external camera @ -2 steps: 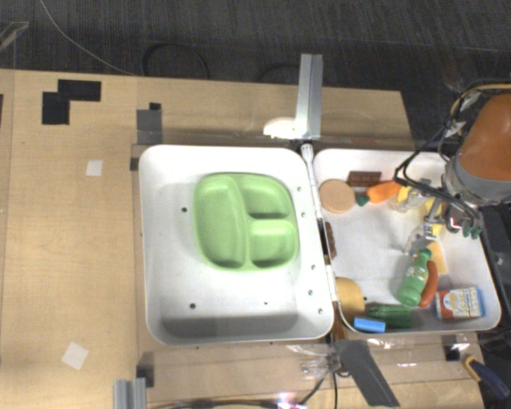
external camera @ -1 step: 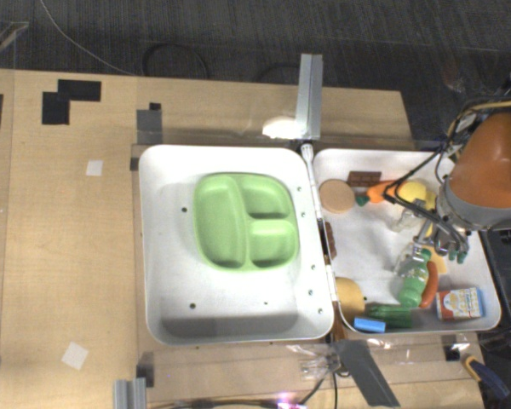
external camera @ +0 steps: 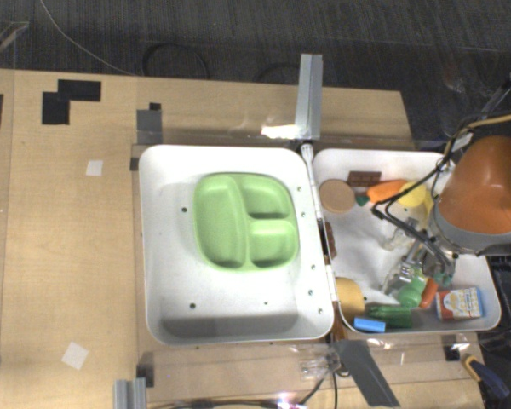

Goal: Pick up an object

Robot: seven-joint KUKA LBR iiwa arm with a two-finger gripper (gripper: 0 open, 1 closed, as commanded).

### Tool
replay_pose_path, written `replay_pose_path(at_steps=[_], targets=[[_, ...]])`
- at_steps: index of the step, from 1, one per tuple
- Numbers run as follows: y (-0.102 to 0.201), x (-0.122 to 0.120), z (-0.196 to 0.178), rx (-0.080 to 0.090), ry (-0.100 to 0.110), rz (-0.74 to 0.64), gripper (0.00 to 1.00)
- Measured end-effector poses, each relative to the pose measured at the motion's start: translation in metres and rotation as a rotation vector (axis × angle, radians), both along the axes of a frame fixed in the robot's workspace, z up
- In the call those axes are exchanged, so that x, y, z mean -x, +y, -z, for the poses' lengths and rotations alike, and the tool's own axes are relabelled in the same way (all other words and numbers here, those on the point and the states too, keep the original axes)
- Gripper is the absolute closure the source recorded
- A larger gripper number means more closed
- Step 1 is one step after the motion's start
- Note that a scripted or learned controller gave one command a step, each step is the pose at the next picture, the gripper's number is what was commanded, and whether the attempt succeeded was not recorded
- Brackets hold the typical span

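Note:
My gripper (external camera: 406, 277) hangs low in the right bin (external camera: 358, 237), under the orange band of the arm (external camera: 485, 186). Its tip stands just above a green item (external camera: 411, 293) and beside an orange piece (external camera: 428, 293). Cables and the wrist hide the fingers. Near the bin's front edge lie a dark green long item (external camera: 392, 315), a blue piece (external camera: 370, 325), a yellow round object (external camera: 349, 293) and a small carton (external camera: 458, 303). Toward the back sit a tan disc (external camera: 336, 196), a brown block (external camera: 364, 178), a carrot-like orange item (external camera: 383, 191) and a yellow item (external camera: 415, 198).
The left bin (external camera: 162, 228) holds a green divided plate (external camera: 243, 220). A metal post (external camera: 310, 96) stands behind the divider between the bins. The arm covers the right bin's right side. Wooden bench surface extends to the left.

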State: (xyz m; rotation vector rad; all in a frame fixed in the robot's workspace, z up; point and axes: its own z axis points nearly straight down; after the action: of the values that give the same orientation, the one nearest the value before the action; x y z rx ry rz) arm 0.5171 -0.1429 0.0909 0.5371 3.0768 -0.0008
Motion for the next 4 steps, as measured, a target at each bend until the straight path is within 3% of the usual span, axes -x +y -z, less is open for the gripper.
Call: replay_pose_path(at_steps=[1,2,3,4], targets=[[-0.025,0.024,0.000,0.001,-0.002,-0.041,0.00],[-0.016,0.024,0.000,0.005,-0.004,-0.050,0.00],[0.015,0.024,-0.001,0.003,-0.004,-0.039,0.00],[0.054,0.002,-0.001,0.001,-0.001,-0.095,0.00]])
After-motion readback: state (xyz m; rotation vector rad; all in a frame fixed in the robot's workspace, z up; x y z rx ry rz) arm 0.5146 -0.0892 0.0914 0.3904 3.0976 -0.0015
